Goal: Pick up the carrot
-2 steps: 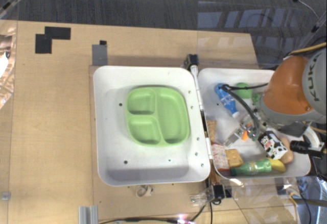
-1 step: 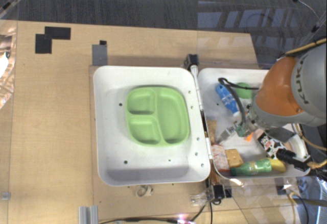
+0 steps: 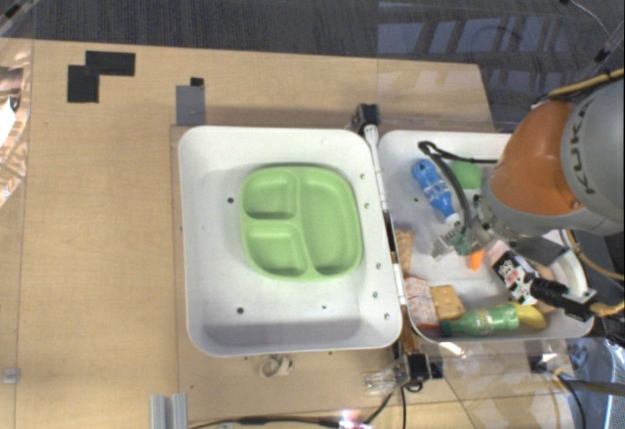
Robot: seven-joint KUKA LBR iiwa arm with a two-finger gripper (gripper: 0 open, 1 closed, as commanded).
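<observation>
The carrot shows as a small orange piece in the right bin, near its middle. The arm's grey and orange wrist covers the part of the bin right of it. My gripper points down and left from the wrist, its tip just above and left of the carrot, touching or nearly touching it. Most of the carrot is hidden under the gripper and wrist.
The right bin also holds a blue bottle, a green bottle, a cracker, a yellow item and a black and white item. A green divided plate lies in the left bin.
</observation>
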